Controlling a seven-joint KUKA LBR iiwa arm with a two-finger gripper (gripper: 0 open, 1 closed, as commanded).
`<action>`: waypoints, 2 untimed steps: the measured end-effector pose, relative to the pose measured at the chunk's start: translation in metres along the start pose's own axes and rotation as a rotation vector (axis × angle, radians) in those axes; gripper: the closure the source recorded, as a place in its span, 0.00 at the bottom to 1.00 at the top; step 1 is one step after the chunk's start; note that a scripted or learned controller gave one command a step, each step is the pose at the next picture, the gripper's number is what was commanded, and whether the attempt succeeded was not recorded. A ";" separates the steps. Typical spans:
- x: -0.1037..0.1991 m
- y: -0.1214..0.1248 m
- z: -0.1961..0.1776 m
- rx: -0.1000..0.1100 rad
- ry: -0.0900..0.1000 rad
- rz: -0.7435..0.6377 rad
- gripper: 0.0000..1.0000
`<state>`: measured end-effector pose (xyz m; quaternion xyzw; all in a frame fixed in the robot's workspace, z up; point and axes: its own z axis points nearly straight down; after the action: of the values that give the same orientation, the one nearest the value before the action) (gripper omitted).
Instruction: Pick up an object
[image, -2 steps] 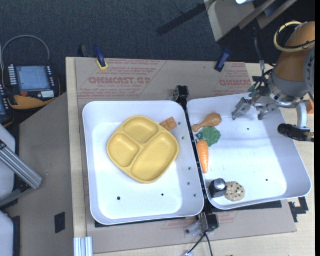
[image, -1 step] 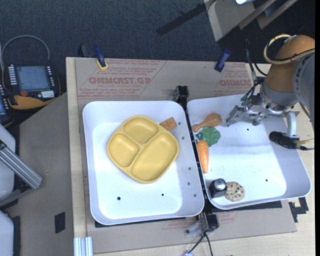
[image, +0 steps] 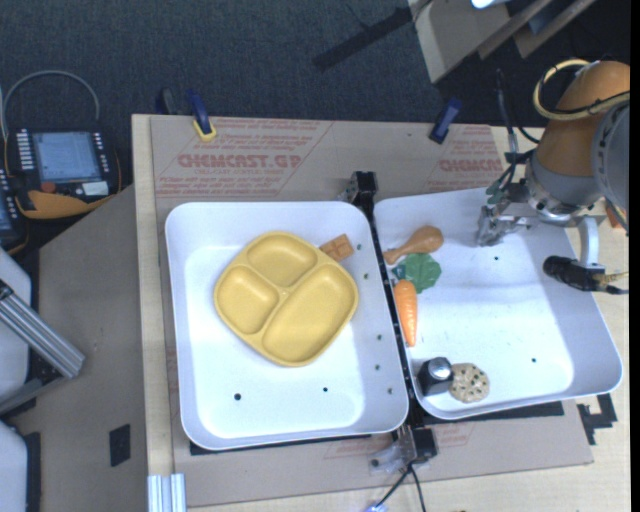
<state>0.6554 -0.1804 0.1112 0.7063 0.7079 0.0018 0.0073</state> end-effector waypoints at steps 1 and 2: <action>-0.011 0.003 -0.055 0.006 0.005 0.002 1.00; -0.011 0.005 -0.108 0.006 0.005 0.001 1.00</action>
<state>0.6592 -0.1909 0.2193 0.7068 0.7074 0.0014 0.0033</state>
